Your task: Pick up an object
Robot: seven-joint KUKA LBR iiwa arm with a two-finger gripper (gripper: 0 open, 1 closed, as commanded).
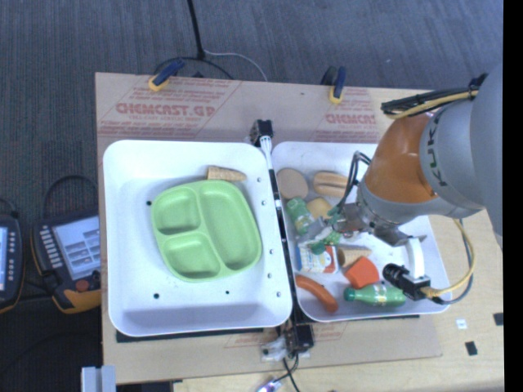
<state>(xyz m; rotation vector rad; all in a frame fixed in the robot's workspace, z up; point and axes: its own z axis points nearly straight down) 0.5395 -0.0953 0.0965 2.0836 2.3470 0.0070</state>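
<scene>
I have a single fixed camera, mounted above the bench [163,113] and looking down at a slant. It sits far enough back to take in both white bins: the left bin [122,219] and the right bin [437,268], plus grey carpet [82,23] beyond. The arm [441,166] enters from my right, probably hiding part of the right bin's far corner.

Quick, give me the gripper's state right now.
Gripper: down in the right bin among the toy food; whether it is open, closed or holding anything cannot be told.
</scene>
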